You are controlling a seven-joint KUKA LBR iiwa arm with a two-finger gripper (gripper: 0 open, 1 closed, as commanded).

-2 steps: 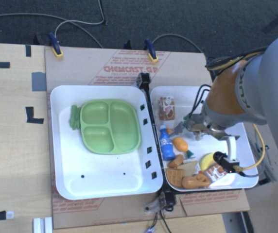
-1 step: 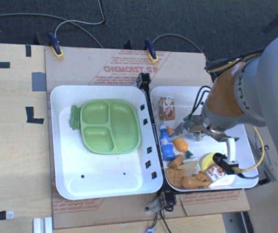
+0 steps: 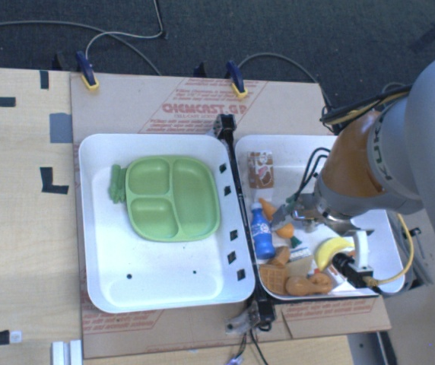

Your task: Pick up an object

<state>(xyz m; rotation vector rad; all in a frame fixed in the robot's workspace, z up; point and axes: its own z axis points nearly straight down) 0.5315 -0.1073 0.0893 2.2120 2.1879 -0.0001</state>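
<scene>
Gripper point(image 3: 292, 217) low over the right bin point(image 3: 388, 230), amid the toy food. Cannot tell how far the jaws stand apart, nor whether anything sits between them. Blue bottle point(image 3: 261, 234) just beside the jaws on the divider side, long axis running along the divider. Banana point(image 3: 330, 251) near, on the opposite, lower side. Likely target: the bottle, nearest.
</scene>
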